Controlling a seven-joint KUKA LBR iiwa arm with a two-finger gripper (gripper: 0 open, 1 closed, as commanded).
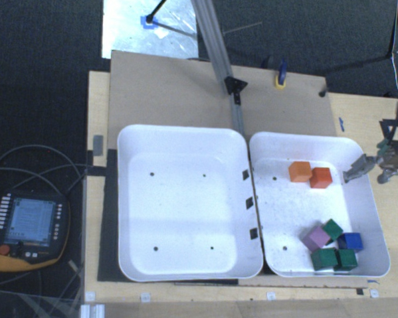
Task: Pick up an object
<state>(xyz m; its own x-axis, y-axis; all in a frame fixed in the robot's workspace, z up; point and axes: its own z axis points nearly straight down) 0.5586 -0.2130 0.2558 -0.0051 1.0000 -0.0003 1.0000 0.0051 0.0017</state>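
The grey two-finger gripper (pixel 355 171) hung at the right rim of the right-hand shallow white bin (pixel 375 217), w/ nothing visibly between its fingers; jaw state couldn't be told, view too small. Just left of it sat an orange cube (pixel 300 171) touching a red-orange cube (pixel 321 177). Purple, green & blue blocks (pixel 333 245) clustered near the bin's front right corner.

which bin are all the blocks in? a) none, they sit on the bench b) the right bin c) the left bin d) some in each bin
b: the two orange blocks and the cluster of purple, green and blue blocks all lie inside the right bin.
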